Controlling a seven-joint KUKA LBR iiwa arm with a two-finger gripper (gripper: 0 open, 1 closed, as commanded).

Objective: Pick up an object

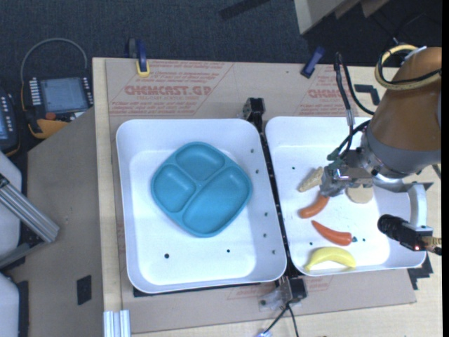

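**Right bin: end effector low over the toy food**

Dark carpet surrounds the table (pixel 105 188), a board-topped surface carrying two white bins. Left bin (pixel 140 244): one blue divided plate (pixel 202 187), lying flat near the centre. Right bin (pixel 295 135): a tan wedge-shaped piece (pixel 309 182), an orange carrot-like piece (pixel 313 208), a red pepper (pixel 332 234) and a yellow banana (pixel 332 258) near the front wall; a pale round piece (pixel 360 194) sits partly under the arm.

End effector (pixel 337 180) is low in the right bin, just right of the tan wedge and just above the carrot. Finger state: cannot tell; wrist body hides them.

Handling judgement: the pieces look like light, hard, smooth toy food, probably slippery. The carrot is the nearest candidate; take it across its narrow width near the middle. It lies just beside the end effector, toward the bin's front-left, contact not discernible.
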